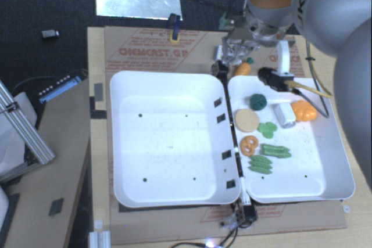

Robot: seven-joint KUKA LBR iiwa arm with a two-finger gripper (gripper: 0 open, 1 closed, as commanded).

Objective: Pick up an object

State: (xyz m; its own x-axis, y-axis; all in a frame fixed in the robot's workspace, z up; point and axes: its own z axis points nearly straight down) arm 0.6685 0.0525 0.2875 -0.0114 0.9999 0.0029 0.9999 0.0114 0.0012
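Observation:
My gripper (231, 62) hangs over the far-left corner of the right bin (334, 174), close to the divide between the two bins. A small orange piece (243, 69) sits right beside it at the bin's far edge; whether it is held is unclear. Lying in the right bin are a dark green round item (258, 101), a tan disc (246, 120), a green leaf shape (268, 129), an orange pretzel (249, 145), two green pods (276, 151) (260, 164), an orange pepper (305, 111) and a white cylinder (283, 115).
The left bin (125, 125) lies alongside, with black clips (221, 119) along the shared wall. A black part with yellow cable (273, 79) reaches over the right bin's far side. The arm's grey body (343, 38) looms over the right.

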